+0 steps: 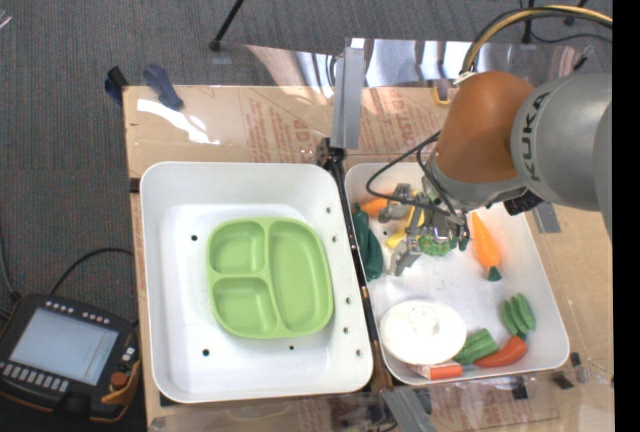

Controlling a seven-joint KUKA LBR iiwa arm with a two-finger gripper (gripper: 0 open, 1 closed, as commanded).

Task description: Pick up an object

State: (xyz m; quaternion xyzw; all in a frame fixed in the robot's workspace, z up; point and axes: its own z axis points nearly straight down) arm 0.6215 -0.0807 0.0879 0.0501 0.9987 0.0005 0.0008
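My gripper (425, 238) hangs low over the middle of the right bin (545, 280), under the orange wrist band. A small green leafy object (437, 243) sits right at its tip, and a bit of yellow (398, 239) shows beside it. Just right of the gripper lies an orange carrot (484, 238). A dark green vegetable (368, 247) rests against the bin's left wall, with a small orange piece (373, 206) above it.
A white round lid (425, 330) lies at the right bin's front, beside a red pepper (504, 352), green pods (518, 313) and a green piece (474, 346). The left bin (170, 250) holds a green divided plate (270, 277). A pendant (62, 355) lies on the floor at the left.
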